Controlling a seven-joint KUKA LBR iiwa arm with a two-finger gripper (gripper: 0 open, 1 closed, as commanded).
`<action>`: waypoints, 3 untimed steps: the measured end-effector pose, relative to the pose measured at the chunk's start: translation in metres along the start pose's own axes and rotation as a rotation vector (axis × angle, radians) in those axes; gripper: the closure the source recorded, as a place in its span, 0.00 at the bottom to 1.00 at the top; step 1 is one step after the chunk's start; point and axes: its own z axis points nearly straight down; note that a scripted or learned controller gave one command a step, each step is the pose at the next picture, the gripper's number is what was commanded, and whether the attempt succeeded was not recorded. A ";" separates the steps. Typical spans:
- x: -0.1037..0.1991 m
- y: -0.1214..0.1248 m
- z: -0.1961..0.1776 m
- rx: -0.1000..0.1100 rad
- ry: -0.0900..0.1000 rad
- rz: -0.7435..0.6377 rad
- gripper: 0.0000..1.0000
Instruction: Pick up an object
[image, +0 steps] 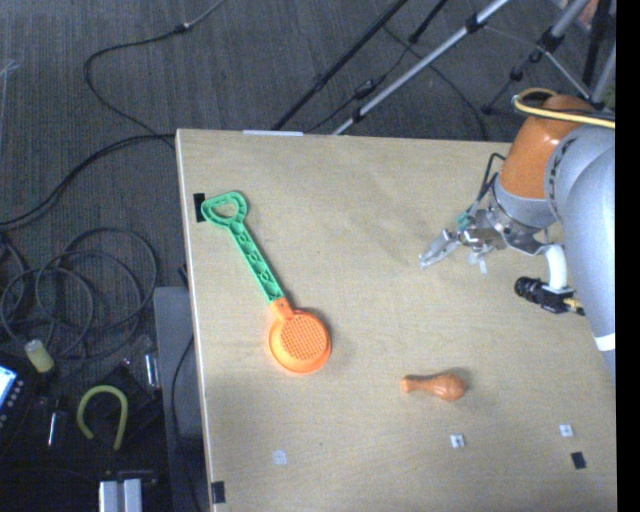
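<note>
Gripper (437, 253) hung w/ fingers spread, nothing between them, over bare tan surface (380, 200) at right.

Nearest obj was the small orange pear-shaped toy (435, 385), lying on its side well below gripper in camera view; the strainer w/ green handle and orange mesh head (268, 290) lay well apart to the left. Risks, as judgement: toy is rounded and tapered, so closing off-centre could squirt it sideways; strainer handle is thin and flat to the surface, so fingers might scrape past w/o catching it.
</note>
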 end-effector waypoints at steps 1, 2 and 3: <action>0.049 0.015 -0.010 -0.003 0.002 -0.247 0.00; 0.092 0.021 -0.001 -0.005 0.003 -0.593 0.00; 0.032 0.010 -0.001 -0.005 0.003 -0.304 0.00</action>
